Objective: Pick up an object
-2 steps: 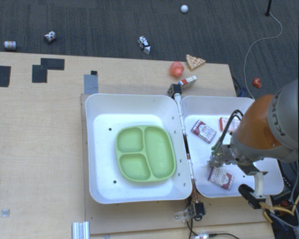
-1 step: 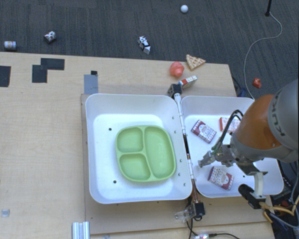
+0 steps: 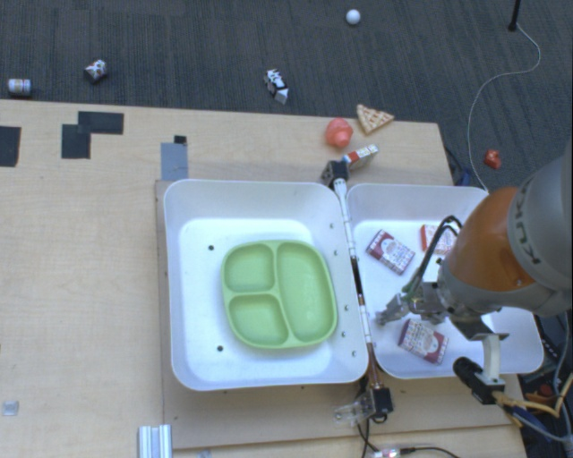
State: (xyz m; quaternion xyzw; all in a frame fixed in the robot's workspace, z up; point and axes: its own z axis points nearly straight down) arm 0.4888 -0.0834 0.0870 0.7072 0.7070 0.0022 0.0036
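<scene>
Wooden bench (image 3: pixel 81 268), dark carpet (image 3: pixel 197 45) strewn with small, indistinct litter.

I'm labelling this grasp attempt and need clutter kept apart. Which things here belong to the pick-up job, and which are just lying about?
Job:
gripper
right bin
red-and-white packet by gripper
packet farther back
packet by arm

Lying about:
left bin
green divided tray
red ball
pizza-slice toy
white ball
</scene>
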